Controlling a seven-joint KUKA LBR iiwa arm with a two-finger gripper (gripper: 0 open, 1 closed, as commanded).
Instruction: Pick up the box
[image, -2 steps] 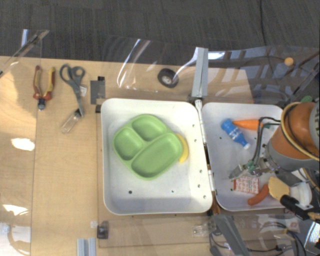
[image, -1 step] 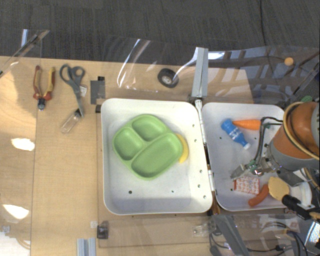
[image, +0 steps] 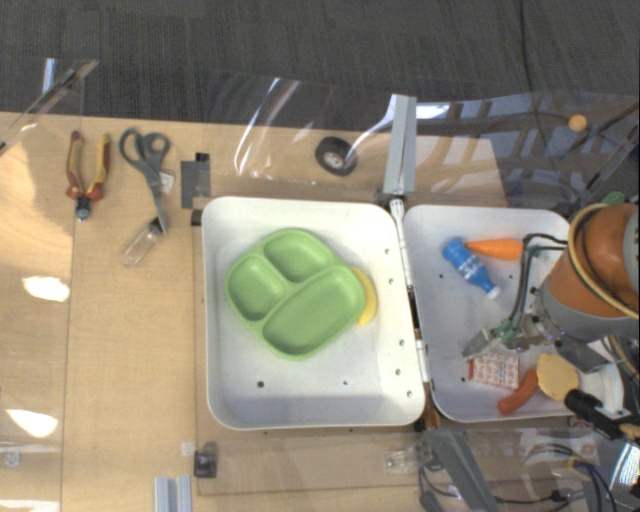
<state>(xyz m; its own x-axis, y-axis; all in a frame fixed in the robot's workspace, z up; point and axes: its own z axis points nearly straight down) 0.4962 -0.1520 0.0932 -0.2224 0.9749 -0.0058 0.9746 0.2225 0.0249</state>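
Box (image: 494, 372) flat on floor of right bin (image: 440, 300), near its front edge, beside red sausage (image: 518, 398). Gripper (image: 497, 338) low over box's rear edge; finger state cannot be told. Box not lifted. Remaining: grasp, raise clear of bin.

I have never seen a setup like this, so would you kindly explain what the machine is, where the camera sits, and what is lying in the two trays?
One camera looks down at a slant on a wooden bench. The grey and orange shape at the right is a robot arm; its gripper hangs low over the right bin, just above a small red and white box, the thing it should pick up. I cannot tell whether it grips anything. That bin also holds a blue bottle, an orange carrot and a reddish sausage-like piece. The left bin holds a green divided plate with something yellow beside it. Scissors, pliers and a tape roll lie on the bench.
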